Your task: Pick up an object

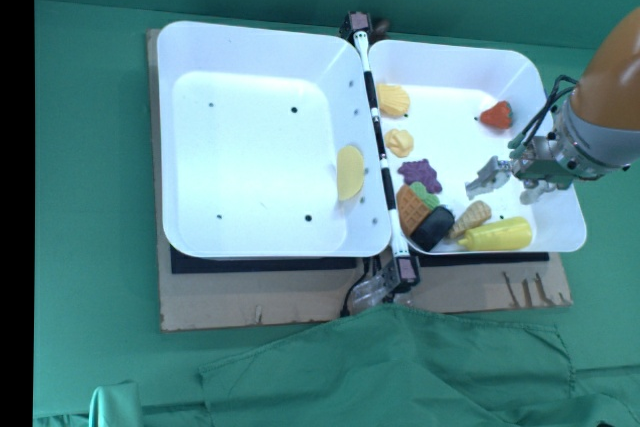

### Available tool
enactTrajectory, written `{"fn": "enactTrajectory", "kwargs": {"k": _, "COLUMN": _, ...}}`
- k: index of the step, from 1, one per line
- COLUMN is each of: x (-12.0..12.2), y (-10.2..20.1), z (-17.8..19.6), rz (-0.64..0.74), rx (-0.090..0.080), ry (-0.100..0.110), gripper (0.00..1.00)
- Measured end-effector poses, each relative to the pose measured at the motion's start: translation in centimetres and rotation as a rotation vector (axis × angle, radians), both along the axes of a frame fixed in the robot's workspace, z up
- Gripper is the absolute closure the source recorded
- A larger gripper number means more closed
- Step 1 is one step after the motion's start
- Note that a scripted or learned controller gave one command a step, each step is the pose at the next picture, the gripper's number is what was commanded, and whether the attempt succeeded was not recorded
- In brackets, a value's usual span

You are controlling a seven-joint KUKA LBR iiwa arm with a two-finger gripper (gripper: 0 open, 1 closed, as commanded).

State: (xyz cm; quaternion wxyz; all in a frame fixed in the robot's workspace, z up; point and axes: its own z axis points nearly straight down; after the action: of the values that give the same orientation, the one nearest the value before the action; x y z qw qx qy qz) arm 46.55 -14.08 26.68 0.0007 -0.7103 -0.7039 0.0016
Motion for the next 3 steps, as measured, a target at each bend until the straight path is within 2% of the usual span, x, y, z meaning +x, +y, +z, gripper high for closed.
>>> {"fn": "enactTrajectory", "kwargs": {"k": 1, "x": 0.2, "y": 0.1, "z": 1.5, "rz": 0.001, "rx": -0.003, "ry": -0.012, "gripper": 1.00}}
{"fn": "enactTrajectory", "kwargs": {"k": 2, "x": 0.3, "y": 1.1, "z": 2.8, "rz": 0.007, "rx": -0.001, "ry": -0.009, "gripper": 1.00}}
{"fn": "enactTrajectory", "kwargs": {"k": 3, "x": 0.2, "y": 1.0, "z": 2.7, "rz": 0.006, "rx": -0.001, "ry": -0.008, "gripper": 0.00}}
